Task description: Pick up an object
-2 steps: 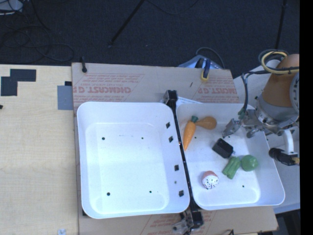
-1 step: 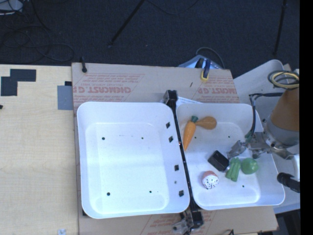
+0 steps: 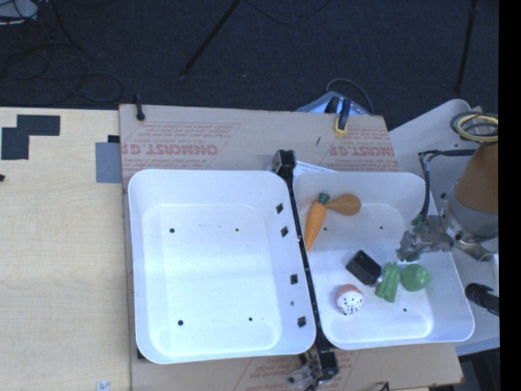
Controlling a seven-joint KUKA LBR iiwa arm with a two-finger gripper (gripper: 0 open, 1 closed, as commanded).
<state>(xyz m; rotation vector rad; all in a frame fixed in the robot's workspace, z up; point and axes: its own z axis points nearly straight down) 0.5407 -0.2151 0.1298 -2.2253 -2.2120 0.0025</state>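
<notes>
The bench (image 3: 57,243) had a pale wood top, with a sheet of brown cardboard (image 3: 212,141) laid over it under the two bins. Behind it lay dark carpet (image 3: 244,39) crossed by loose cables. Grey and dark patches marked the wood at the left.

The left bin (image 3: 146,194) was white and shallow, with small dark dots on its floor. The right bin (image 3: 407,332) sat touching it along a black divider strip (image 3: 297,243). In the right bin lay a toy carrot (image 3: 314,222) near the divider, an orange-brown pear-shaped piece (image 3: 345,204) just beside the carrot's green top, a small black block (image 3: 364,266) near the middle, a green object (image 3: 402,279) just right of the block, and a white ball with dark spots and a red patch (image 3: 350,300) toward the near side.

The arm (image 3: 479,190) entered from the right, over the right bin's far right edge. Its jaws (image 3: 413,247) hung just above the green object; I could not tell whether they were apart or together, nor whether they touched it.
</notes>
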